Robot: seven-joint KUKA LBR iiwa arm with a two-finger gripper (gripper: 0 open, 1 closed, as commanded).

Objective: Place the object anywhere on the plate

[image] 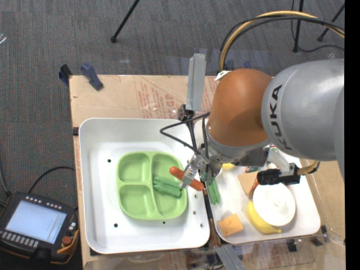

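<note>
Reaching over the green plate in the left bin, the gripper pinches a carrot by its middle. Green beans already lie on the plate. The carrot hangs just above the plate's right side, probably so it can drop there.

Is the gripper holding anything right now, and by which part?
Cannot tell: the gripper sits at the plate by a carrot and green beans.

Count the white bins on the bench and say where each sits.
2. The left bin holds a green plate. The right bin sits beside it, partly hidden by the arm.
</note>
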